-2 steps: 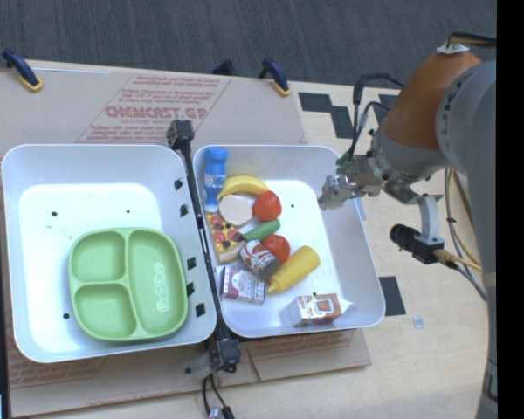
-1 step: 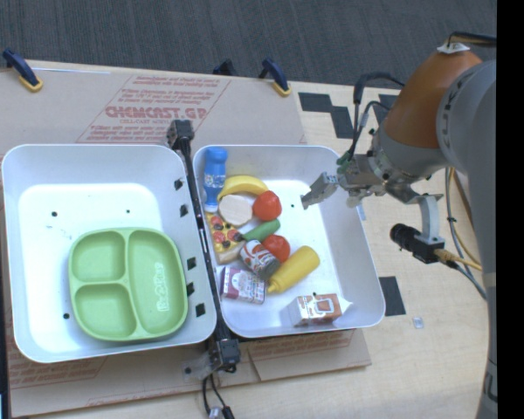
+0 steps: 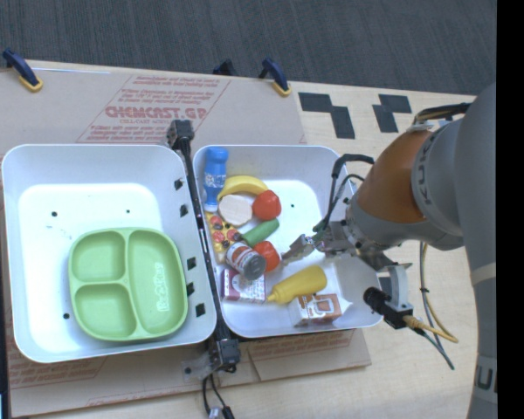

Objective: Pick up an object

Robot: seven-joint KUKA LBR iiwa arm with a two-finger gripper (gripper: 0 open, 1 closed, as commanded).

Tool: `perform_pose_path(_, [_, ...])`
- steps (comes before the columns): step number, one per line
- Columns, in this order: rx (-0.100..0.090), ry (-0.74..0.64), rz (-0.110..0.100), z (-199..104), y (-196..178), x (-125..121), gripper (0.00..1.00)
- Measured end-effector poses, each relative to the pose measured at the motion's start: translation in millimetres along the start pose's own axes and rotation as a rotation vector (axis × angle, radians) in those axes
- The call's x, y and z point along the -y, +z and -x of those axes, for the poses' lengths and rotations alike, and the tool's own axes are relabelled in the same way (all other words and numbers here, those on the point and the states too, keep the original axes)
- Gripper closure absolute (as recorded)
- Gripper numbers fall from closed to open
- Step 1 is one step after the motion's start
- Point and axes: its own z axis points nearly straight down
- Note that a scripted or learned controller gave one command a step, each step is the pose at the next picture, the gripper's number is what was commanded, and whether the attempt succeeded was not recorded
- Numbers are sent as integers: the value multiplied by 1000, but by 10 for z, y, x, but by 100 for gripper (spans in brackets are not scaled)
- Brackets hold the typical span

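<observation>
The right bin (image 3: 327,168) holds several objects: a blue bottle (image 3: 215,171), a yellow banana (image 3: 244,184), a red tomato (image 3: 266,204), a beige round piece (image 3: 237,209), a green vegetable (image 3: 258,231), a can with a red end (image 3: 248,259), a yellow mustard bottle (image 3: 299,284) and a small brown box (image 3: 319,307). My gripper (image 3: 299,248) hangs low over the bin's middle, just right of the can and just above the mustard bottle. Nothing shows in its grasp. The orange-banded wrist (image 3: 393,186) hides the bin's right side.
The left bin (image 3: 35,177) holds a green divided plate (image 3: 127,282). A black clamp strip (image 3: 196,234) runs between the bins. A candy packet (image 3: 218,230) and a flat printed packet (image 3: 232,287) lie along the right bin's left wall. Cables (image 3: 432,321) trail at the right.
</observation>
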Motion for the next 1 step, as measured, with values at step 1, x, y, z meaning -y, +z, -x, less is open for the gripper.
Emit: perform_pose_path(1, [1,-5,-1,0,-104,-7,100])
